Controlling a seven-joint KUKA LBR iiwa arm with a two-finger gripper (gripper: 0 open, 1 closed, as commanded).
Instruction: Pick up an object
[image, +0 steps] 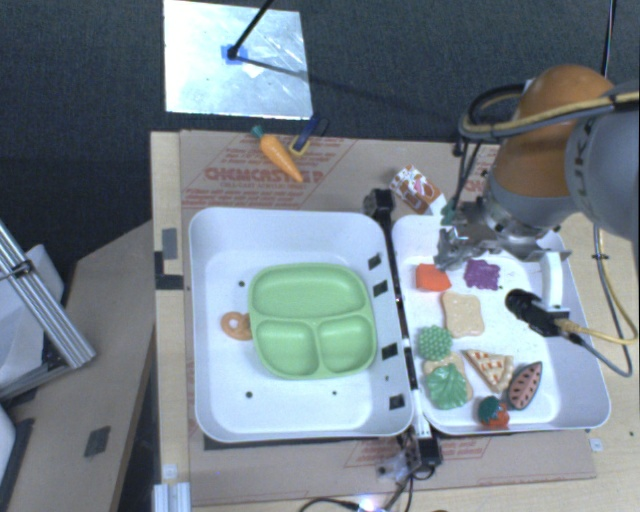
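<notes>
Nearest to the camera, along the front of the right bin (590, 400), lie the small toy foods: a red-and-green berry (490, 410), a watermelon slice (525, 385), a pizza slice (489, 367) and a green leaf (448, 386). Further back are a green round piece (434, 342), a slice of bread (463, 313), an orange block (433, 277) and a purple piece (482, 273). The gripper (455, 243) hangs low over the back of this bin. Whether the jaws are wide or narrow, I cannot tell; nothing is seen between them. The orange block lies just in front of the jaws, slightly to the left, and the purple piece just beside, to the right. I judge the orange block is the closest target, needing only a short descent.
</notes>
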